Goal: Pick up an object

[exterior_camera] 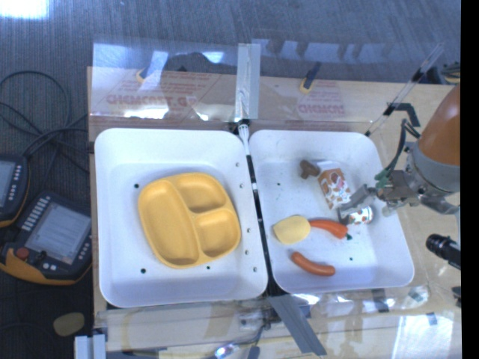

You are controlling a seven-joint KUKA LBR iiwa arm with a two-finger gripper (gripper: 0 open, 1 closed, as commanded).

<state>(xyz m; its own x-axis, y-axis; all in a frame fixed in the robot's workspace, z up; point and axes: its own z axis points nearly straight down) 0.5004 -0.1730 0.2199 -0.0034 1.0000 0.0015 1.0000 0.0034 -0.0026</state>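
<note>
The left bin (112, 200) holds a yellow tray (188, 218). In the right bin (389, 253) lie a lemon (291, 229), carrot (328, 228), sausage (313, 264), carton (334, 186) and brown piece (309, 169). The gripper (362, 205) sits low beside a small can (359, 215).

A mustard-yellow three-compartment plastic plate (188, 218) lies left of a pale yellow rounded lump (291, 229); right of that lump, an orange carrot (328, 228); below it, a red-orange sausage (313, 264); above, a white red-dotted carton (334, 186)
</note>
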